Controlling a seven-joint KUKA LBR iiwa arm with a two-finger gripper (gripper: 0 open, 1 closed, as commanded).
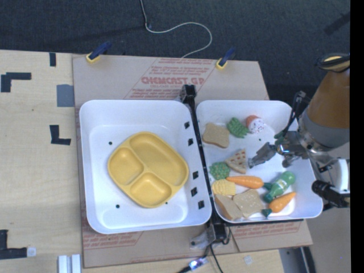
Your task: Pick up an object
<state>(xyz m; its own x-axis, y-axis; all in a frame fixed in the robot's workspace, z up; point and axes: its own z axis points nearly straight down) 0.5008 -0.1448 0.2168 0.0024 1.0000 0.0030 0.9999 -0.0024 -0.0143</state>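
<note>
1. The objects to pick from, a scatter of toy foods, lay in the right bin (pixel 296 110): a slice of bread (pixel 216 135) at the far left, a green leafy piece (pixel 238 127) and a small red-and-white piece (pixel 255 123) beside it toward the far wall.
2. Mid-bin sat a holed cheese wedge (pixel 238 161), a second green piece (pixel 219 170), a corn cob (pixel 224 187) and a long carrot (pixel 246 181).
3. Near the front wall lay two more bread slices (pixel 242 203), a green bottle (pixel 280 185) and a smaller carrot (pixel 281 202).
4. The gripper (pixel 263 154) hung over the middle of that bin, just right of the cheese wedge, its dark fingers slightly parted with nothing between them.
5. The arm (pixel 330 107) reached in from the right, its orange band above the grey wrist.
6. The left bin (pixel 94 152) held a yellow divided plate (pixel 148 168) with three compartments.
7. Both bins rested on a cardboard sheet (pixel 170 78) fixed by two clamps (pixel 98 51) at its far edge; a white cable (pixel 182 30) looped beyond.
</note>
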